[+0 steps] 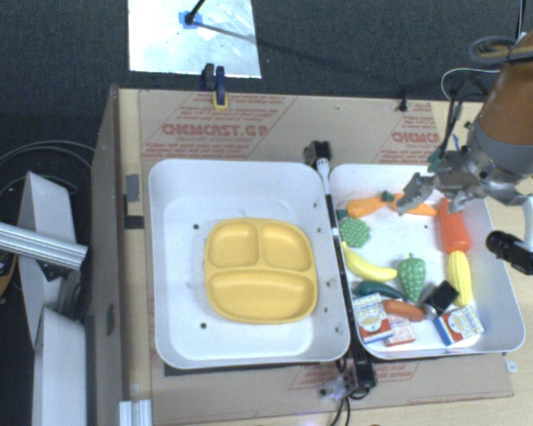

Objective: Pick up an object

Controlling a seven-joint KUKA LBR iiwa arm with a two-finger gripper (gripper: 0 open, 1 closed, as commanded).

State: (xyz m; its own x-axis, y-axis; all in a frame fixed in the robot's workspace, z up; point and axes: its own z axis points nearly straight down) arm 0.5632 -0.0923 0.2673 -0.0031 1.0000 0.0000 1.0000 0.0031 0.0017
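Nearest the camera, the right bin's front edge is crowded with small cartons, a sausage, a banana and corn, while the left bin holds a yellow divided tray with bare white margin around it. Farther back, the gripper hangs with fingers spread apart, gripping nothing, over a carrot and an orange piece near the far rim. Beyond lie brown printed board and dark carpet.

Two bins — one tray

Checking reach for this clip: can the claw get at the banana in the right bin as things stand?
Probably yes. The banana lies uncovered in the right bin, nothing on top of it, and the claw hovers over that bin's far end. The green strawberry sits close beside it.
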